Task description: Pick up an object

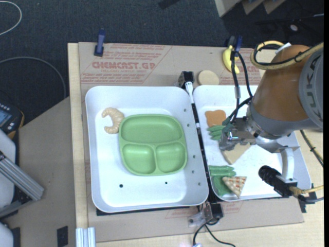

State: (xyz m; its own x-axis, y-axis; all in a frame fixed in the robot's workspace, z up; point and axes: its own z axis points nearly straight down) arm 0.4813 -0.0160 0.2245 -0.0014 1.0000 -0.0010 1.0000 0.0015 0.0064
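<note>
While low in the right bin (303,158), the end effector (230,137) — beside green beans (216,130).

- The arm (288,94) is bulky and rounded, with a broad orange band above a grey wrist section.
- At the 3 o'clock edge, a grey shell carries part of some dark lettering.
- Black cables (239,78) run along the orange band at its 10 o'clock side; a yellow-and-black cable loops at 12 o'clock.
- The gripper (230,137) is a small cluster of metal and dark parts at the wrist's 9 o'clock end.
</note>
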